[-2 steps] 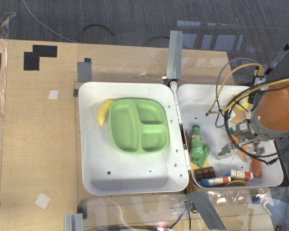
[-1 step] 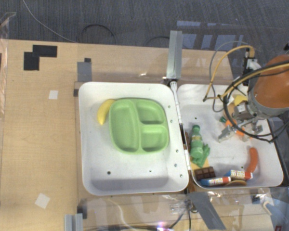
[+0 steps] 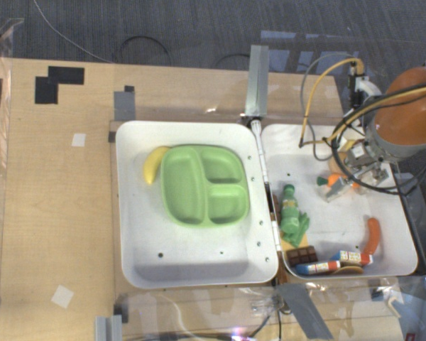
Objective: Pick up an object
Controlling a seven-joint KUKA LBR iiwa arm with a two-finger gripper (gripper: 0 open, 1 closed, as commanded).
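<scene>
Two white bins sit side by side on the bench. The left bin (image 3: 138, 247) holds a green divided tray (image 3: 202, 185), lying flat near the bin's middle, with a banana (image 3: 153, 164) just beside the tray's left edge, partly tucked against it. The right bin (image 3: 397, 261) holds the loose items: a green bottle (image 3: 291, 212) lies along the left wall, touching a green leafy toy at its lower end; a dark brown block (image 3: 300, 254) sits below it in the near left corner; a tube (image 3: 334, 263) with red and white print lies along the near wall; and a sausage (image 3: 371, 236) rests tilted near the right wall. A small orange piece (image 3: 333, 180) lies in the upper part of this bin. The gripper (image 3: 355, 172) hangs over the upper right part of the right bin, close to the orange piece, wrapped in cables beneath the arm's orange band (image 3: 412, 116). Whether it is parted or closed cannot be made out, and nothing can be seen held in it.
</scene>
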